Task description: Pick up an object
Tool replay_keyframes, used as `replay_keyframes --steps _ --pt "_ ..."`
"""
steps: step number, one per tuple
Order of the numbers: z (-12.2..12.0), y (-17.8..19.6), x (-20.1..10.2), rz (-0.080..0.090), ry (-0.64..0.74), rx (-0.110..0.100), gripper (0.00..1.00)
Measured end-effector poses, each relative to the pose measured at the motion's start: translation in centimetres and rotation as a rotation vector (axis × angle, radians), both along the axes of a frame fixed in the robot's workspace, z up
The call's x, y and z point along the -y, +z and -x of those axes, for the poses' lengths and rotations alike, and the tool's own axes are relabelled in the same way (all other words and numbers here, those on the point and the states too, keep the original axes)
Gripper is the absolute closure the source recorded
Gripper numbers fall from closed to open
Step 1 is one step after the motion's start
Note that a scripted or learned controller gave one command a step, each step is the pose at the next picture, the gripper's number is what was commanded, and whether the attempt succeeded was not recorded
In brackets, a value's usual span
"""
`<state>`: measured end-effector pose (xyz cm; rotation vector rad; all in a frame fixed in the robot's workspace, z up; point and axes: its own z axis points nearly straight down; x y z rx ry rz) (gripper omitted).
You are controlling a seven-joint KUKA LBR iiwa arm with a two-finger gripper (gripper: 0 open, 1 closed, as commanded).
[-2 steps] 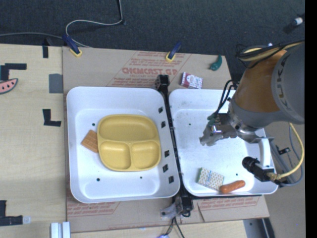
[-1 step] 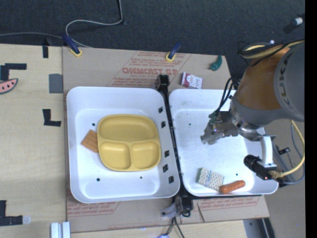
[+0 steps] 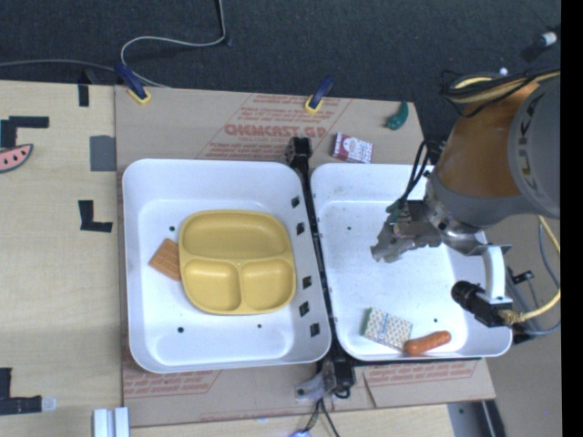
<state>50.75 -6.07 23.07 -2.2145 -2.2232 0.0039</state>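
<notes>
- Camera view: gripper (image 3: pixel 390 247) hung over right bin (image 3: pixel 351 185), claw state unclear.
- Carrot (image 3: pixel 427 342) and sponge (image 3: pixel 387 328) lay at its 6 o'clock, near rim.
- Risk: fingers clipping bin wall there, missed grasp.

This is a robot laboratory or test room, not a home. The bench (image 3: pixel 55 271) is covered by a cardboard sheet (image 3: pixel 273 126) held with yellow clamps (image 3: pixel 320 96). Black tape marks (image 3: pixel 91 217) lie left of the cardboard, and a loose cable (image 3: pixel 182 39) runs behind it over dark carpet (image 3: pixel 364 16).
</notes>
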Motion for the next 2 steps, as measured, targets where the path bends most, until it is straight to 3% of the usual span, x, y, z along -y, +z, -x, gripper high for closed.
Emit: replay_keyframes --steps 1,2 --pt "-5.94 -4.71 -1.01 0.002 -0.003 0.002 1.00" --pt "-5.93 -3.77 -1.01 0.002 -0.003 0.001 1.00"
